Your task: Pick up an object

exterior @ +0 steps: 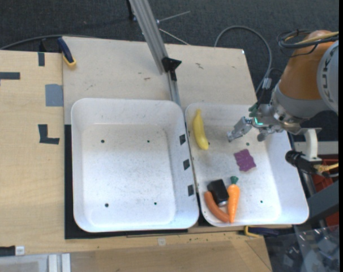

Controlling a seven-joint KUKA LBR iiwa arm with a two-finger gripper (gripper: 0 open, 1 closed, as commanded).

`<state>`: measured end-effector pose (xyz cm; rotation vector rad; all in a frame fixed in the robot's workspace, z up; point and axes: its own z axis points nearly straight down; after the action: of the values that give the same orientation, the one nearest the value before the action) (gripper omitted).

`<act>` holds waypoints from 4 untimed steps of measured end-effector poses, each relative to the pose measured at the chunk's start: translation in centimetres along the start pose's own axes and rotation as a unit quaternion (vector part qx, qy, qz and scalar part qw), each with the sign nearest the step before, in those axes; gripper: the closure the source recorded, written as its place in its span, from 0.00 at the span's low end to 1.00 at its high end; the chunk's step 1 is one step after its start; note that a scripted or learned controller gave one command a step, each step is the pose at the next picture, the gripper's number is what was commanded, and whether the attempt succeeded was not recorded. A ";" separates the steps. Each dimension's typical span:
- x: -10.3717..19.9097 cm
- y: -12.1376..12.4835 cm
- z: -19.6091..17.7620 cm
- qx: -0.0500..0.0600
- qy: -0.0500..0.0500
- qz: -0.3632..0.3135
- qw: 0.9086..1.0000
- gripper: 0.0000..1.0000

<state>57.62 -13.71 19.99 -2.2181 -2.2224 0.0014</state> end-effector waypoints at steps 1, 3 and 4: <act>-0.4 0.0 4.5 0.002 0.000 0.001 1.000 0.00; -0.6 0.6 10.8 -0.003 -0.002 0.001 1.000 0.00; -0.5 0.7 9.8 -0.003 -0.002 0.000 1.000 1.00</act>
<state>58.27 -14.19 10.21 -2.2224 -2.2269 -0.0014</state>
